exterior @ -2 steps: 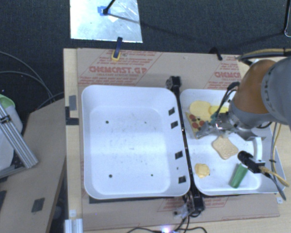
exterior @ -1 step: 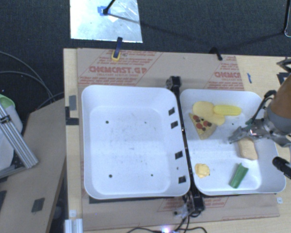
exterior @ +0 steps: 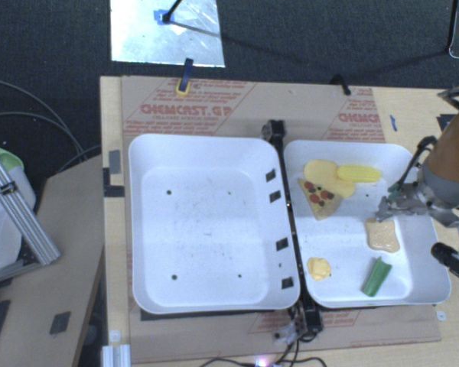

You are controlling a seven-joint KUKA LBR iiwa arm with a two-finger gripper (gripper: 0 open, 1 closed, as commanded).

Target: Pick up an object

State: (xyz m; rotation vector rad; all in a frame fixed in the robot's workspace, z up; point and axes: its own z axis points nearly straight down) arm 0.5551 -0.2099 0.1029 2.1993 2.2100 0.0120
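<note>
The gripper (exterior: 384, 214) hangs low over the right bin (exterior: 424, 285), near its right wall, with its tip just above the upper edge of a tan slice (exterior: 382, 236). Whether the jaws are open or closed cannot be told; the tip is small and dark against the white floor, and nothing shows clamped in it.

The slice is the nearest candidate for picking. It lies flat on the bin floor by the right wall, about midway between the far and near edges. It is pale beige, roughly square with a wavy outline, like toy bread. It looks light and thin, probably soft plastic or foam, so it should flex rather than break. Lying flat, it offers little height to pinch; the likeliest hold is across its narrow width at an edge, pressing down to the floor first.

Beyond it, a green stick (exterior: 375, 277) lies near the near right corner, and a small yellow lump (exterior: 318, 267) sits by the near left edge. A pizza wedge (exterior: 320, 196), a pale yellow piece (exterior: 324, 173) and a yellow oblong (exterior: 358, 173) cluster at the far edge.

The left bin (exterior: 206, 147) stands beside it.
</note>
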